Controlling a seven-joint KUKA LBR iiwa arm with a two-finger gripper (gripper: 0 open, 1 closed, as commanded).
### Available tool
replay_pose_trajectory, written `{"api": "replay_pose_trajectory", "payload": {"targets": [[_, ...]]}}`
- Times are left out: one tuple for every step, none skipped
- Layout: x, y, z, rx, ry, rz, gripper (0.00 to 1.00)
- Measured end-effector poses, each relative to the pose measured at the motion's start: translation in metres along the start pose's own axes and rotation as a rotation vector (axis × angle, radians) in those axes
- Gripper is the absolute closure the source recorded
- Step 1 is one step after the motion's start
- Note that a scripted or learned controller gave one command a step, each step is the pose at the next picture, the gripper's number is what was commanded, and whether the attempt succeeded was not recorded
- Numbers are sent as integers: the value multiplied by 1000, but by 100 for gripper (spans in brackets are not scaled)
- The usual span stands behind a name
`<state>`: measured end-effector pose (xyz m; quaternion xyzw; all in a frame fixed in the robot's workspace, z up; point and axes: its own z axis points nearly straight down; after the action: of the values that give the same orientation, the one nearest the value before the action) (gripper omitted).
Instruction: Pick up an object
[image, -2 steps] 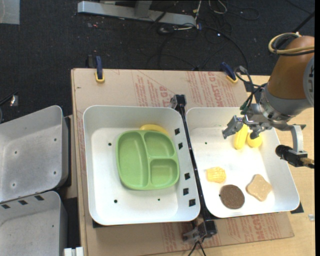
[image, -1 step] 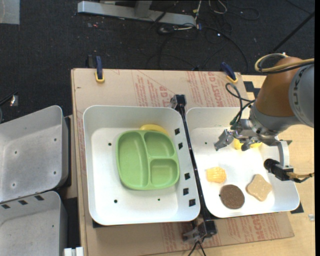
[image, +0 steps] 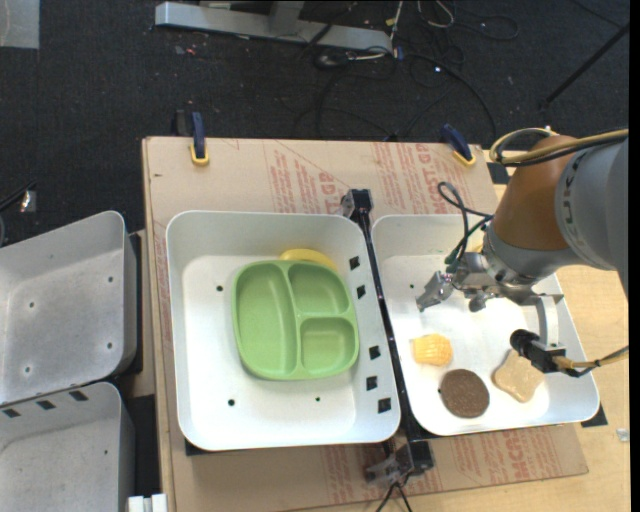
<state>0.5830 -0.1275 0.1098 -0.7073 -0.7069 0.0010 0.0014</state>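
Note:
In the right bin (image: 575, 405), a yellow ridged object (image: 432, 349) lies near the left wall. A brown round disc (image: 465, 393) sits in front of it, and a tan bread-like piece (image: 517, 378) lies to the disc's right. My gripper (image: 457, 296) hovers over the bin's middle, behind the yellow object and apart from it. It is open, with nothing between its fingers. In the left bin (image: 200, 400), a green divided plate (image: 297, 318) lies flat, with a yellow item (image: 308, 257) peeking out behind its far edge.
The grey arm with its orange band (image: 530, 200) comes in over the right bin's back right corner, and a black cable (image: 540, 350) loops down beside the tan piece. A black divider (image: 380, 320) separates the bins. White trays (image: 60, 300) stand off the bench's left side.

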Motion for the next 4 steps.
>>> {"api": "replay_pose_trajectory", "payload": {"targets": [[0, 1, -13, -4, -1, 1, 100], [-6, 3, -75, -9, -2, -1, 100], [-7, 4, -139, -11, -3, -3, 100], [-7, 4, -152, -6, -2, -3, 100]]}}
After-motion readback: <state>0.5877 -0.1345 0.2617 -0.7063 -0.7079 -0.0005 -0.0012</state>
